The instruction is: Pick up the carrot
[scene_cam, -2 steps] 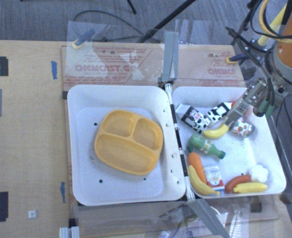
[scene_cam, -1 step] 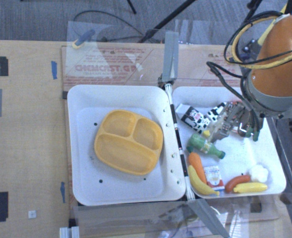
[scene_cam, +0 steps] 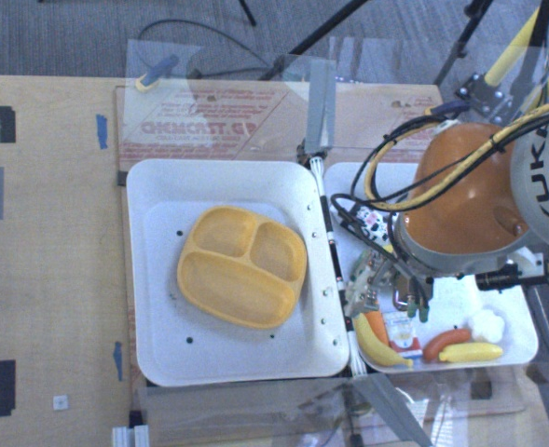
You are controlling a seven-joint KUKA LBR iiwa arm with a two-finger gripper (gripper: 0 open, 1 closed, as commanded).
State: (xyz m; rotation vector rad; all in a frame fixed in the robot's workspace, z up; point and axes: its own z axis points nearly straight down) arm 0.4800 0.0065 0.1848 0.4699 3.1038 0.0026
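Clutter is gathered along the front edge of the right bin (scene_cam: pixel 526 343): the carrot (scene_cam: pixel 377 326) is wedged near its front-left corner, touched by a banana (scene_cam: pixel 375 345) on the left and a small box (scene_cam: pixel 403 332) on the right. A sausage (scene_cam: pixel 446 341), second banana (scene_cam: pixel 471 352) and white lump (scene_cam: pixel 487 325) are set further right. The gripper (scene_cam: pixel 386 291) is hung just above the carrot; its opening cannot be told. A yellow divided plate (scene_cam: pixel 242 266) is held in the left bin (scene_cam: pixel 153 250).

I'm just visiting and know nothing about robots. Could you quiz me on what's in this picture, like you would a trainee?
1. True or false: the yellow divided plate lies in the left bin.
2. Which bin is the gripper over?
3. The carrot lies beside: A) a banana, B) a spoon, C) a cup.

Key: 1 true. 2 the right bin. 3 A.
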